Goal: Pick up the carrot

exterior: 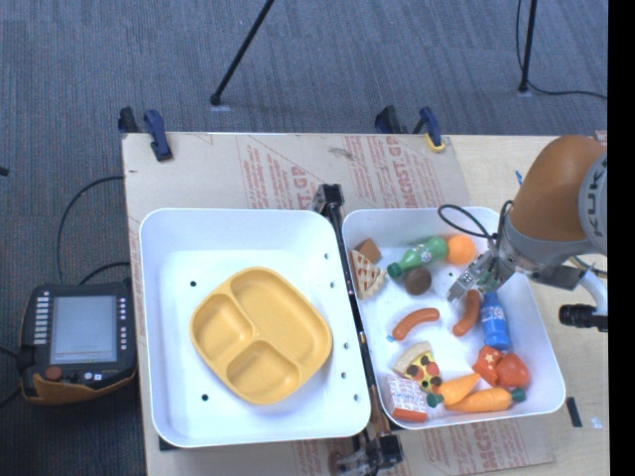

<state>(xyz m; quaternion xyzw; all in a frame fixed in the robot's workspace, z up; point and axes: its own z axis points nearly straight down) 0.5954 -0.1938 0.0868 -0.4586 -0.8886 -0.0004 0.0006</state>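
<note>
Carrot sits at the near edge of your right bin, lying on its side among the toy food, just beside a red pepper and a smaller orange piece. Your gripper is up in the middle of that same bin, well apart from the carrot, low over a sausage and next to a blue bottle. Whether the fingers are spread or closed, you can't tell from this angle, and nothing shows between them. Further left in the bin you've got a second sausage, a green bottle, an orange ball and a pizza slice. Your left bin carries a yellow divided plate. Both bins rest on a pale wooden worktop with red printing, blue clamps gripping its far edge. Around it, grey carpet floor, tripod legs at the back, and a teach pendant on the floor to the left.
</note>
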